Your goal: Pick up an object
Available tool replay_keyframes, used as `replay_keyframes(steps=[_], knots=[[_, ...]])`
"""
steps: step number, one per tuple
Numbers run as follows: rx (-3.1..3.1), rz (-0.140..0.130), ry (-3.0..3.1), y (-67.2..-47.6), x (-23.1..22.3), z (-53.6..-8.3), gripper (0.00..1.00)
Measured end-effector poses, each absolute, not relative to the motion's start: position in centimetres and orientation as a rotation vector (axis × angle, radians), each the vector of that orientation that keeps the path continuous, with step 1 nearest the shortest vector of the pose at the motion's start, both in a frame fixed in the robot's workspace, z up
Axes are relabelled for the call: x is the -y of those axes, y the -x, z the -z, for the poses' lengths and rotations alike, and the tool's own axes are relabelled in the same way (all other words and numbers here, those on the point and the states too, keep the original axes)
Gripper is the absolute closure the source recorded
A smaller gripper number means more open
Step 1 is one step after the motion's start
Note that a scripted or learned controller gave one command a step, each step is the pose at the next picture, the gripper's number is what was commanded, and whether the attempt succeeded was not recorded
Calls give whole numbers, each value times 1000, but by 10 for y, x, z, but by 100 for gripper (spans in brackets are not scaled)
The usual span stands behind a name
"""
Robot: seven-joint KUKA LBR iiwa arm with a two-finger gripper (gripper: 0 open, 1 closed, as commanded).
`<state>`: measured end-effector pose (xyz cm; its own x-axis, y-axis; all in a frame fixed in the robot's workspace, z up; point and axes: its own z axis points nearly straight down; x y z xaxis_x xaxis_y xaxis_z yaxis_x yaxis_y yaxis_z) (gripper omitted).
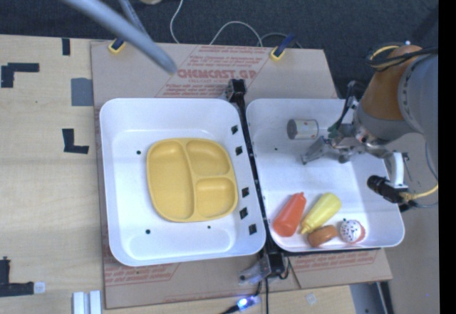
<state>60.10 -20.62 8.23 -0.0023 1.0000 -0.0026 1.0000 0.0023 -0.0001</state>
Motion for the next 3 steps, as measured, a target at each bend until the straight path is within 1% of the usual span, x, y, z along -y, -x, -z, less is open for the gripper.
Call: replay_keyframes(steps=[1, 2, 3], knots=[[-2220, 1, -2214, -602, 207, -97, 100], [-2219, -2, -2218, -598, 214, -154, 100], [-2220, -2, -2218, -594, 216, -198, 100]])
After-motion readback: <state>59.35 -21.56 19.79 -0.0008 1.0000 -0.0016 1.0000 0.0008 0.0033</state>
